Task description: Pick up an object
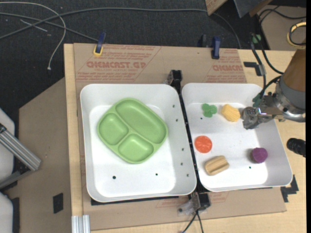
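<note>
Brown cardboard-topped bench (pixel 146 57) on dark carpet, two shallow white plastic bins side by side. Left bin (pixel 92 174): pale green three-compartment plate (pixel 132 130), long axis running upper right to lower left. Right bin (pixel 272 176): small green lump (pixel 209 110), yellow rounded piece (pixel 231 113), orange-red disc (pixel 203 143), tan bread-like roll (pixel 216 165) lying nearly level, right end slightly raised, purple ball (pixel 259 155). Gripper (pixel 249 119) at right of frame, just beside yellow piece, apart from it; finger state impossible to tell.

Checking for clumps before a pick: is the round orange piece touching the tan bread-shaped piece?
Apart. The camera view shows white bin floor between the round orange piece and the tan bread-shaped piece below it.
</note>
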